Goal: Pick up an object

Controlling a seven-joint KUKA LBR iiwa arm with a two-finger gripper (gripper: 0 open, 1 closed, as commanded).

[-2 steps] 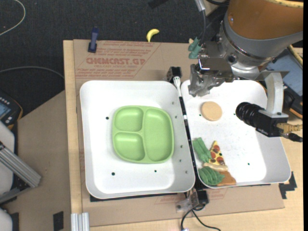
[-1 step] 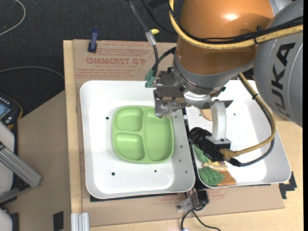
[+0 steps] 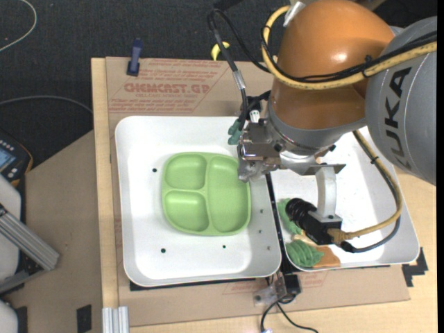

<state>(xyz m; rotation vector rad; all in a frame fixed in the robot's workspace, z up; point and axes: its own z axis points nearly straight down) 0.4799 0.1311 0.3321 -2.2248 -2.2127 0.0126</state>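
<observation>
The arm (image 3: 347, 68) enters from the right and covers most of the right bin (image 3: 399, 238). The gripper (image 3: 251, 166) is positioned over the seam where the two bins meet, at the right wall of the left bin (image 3: 132, 186). Whether the gripper is spread or pressed together cannot be told, as the wrist housing hides its tip; nothing is visibly held. A green divided plate (image 3: 206, 193) (three compartments, lying flat and open side up) rests on the floor of the left bin, right of centre. Its upper right corner lies just beside the gripper; contact cannot be confirmed. In the near left corner of the right bin lies a dark green soft item (image 3: 303, 253), with an orange-brown piece (image 3: 330, 259) touching its right side.
</observation>
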